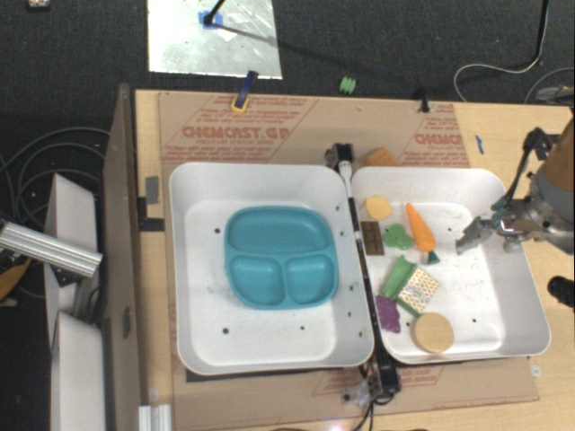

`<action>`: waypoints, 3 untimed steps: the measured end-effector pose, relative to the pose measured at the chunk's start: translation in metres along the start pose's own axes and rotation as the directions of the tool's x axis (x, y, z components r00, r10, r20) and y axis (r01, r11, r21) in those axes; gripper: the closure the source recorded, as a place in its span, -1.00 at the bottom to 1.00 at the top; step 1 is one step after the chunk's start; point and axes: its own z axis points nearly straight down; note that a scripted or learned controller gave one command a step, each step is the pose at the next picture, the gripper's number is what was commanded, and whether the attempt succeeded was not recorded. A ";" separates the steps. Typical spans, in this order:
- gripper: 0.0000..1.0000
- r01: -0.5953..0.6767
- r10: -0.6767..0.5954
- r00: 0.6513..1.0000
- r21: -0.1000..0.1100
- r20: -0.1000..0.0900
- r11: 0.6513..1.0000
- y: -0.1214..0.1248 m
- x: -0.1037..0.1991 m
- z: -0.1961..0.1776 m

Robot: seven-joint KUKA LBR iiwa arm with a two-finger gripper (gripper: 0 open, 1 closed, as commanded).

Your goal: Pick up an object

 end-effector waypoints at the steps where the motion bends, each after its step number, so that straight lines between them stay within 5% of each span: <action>1: -1.00 0.008 -0.008 1.000 -0.009 0.001 1.000 0.104 0.051 0.045; 2: -1.00 -0.002 0.002 1.000 0.000 0.000 1.000 0.088 0.025 0.122; 3: -1.00 -0.001 0.001 1.000 0.004 -0.002 1.000 0.051 0.059 0.121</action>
